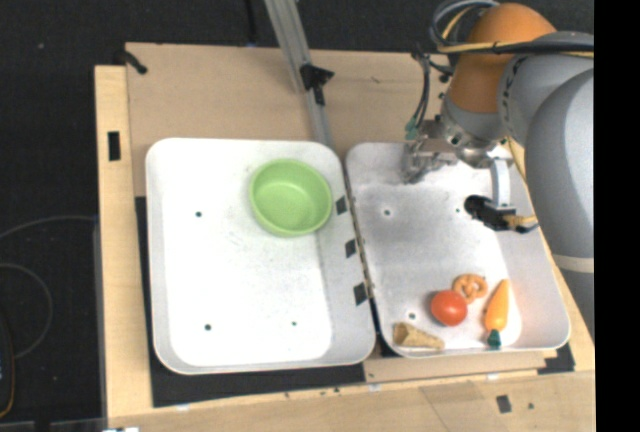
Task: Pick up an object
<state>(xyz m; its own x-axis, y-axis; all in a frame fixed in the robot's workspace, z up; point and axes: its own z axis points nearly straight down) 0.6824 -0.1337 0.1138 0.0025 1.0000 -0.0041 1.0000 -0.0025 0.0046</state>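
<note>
My gripper point(414, 167) hangs over the far edge of the right bin point(420, 240), with nothing visible between its fingers. At that bin's near end lie a red tomato point(449, 307), an orange carrot point(497, 305), a small brown pretzel-like piece point(468, 285) and a tan wedge point(418, 337). These lie well toward the front from the gripper. A green bowl point(291, 198) sits upright in the left bin point(220, 300), near its far right corner.
A grey metal pole point(285, 20) slants up from behind the bins. The bench point(200, 100) of bare brown board extends behind both bins. The arm's grey body and orange band fill the upper right.
</note>
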